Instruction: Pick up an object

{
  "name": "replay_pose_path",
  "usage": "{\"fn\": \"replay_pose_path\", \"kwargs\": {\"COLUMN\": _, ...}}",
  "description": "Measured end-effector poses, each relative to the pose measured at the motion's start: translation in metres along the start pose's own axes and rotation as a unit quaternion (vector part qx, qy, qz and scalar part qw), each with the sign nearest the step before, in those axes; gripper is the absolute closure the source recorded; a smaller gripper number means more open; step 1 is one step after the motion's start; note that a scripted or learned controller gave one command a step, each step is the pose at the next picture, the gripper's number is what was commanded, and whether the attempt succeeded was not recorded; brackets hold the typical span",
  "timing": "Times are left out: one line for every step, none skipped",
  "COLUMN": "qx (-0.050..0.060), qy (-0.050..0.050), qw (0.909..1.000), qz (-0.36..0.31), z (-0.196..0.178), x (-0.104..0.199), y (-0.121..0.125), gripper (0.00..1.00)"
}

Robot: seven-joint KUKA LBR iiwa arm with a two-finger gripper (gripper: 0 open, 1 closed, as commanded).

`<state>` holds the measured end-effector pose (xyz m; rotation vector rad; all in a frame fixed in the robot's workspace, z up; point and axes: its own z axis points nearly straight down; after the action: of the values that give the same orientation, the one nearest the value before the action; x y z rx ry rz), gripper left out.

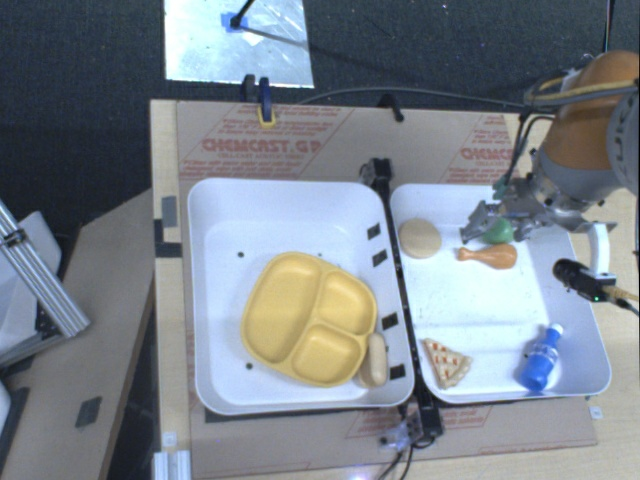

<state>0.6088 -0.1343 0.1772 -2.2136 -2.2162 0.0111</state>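
A yellow divided tray (308,317) is seen in the left bin (215,268); a clamp (264,99) is fixed at the table's (330,133) far edge.

Grey arm (590,158) with a broad orange band, ending in a metallic grey hand (497,218).

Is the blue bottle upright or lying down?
Lying down: the blue bottle rests on its side on the right bin's floor, white cap pointing away.

Hovered over the right bin (590,368): hand (487,224), touching a green toy (499,232). Nearby lay a drumstick (490,257), bun (420,238), pizza slice (446,362), blue bottle (538,360).
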Motion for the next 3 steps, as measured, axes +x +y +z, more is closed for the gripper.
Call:
{"fn": "replay_pose_path", "kwargs": {"qx": -0.007, "qy": -0.001, "qw": 1.0, "qz": -0.001, "z": -0.007, "x": 0.0, "y": 0.003, "gripper": 0.0}}
{"fn": "replay_pose_path", "kwargs": {"qx": -0.005, "qy": -0.001, "qw": 1.0, "qz": -0.001, "z": 0.035, "x": -0.001, "y": 0.009, "gripper": 0.0}}
{"fn": "replay_pose_path", "kwargs": {"qx": -0.01, "qy": -0.001, "qw": 1.0, "qz": -0.001, "z": 0.083, "x": 0.0, "y": 0.012, "gripper": 0.0}}
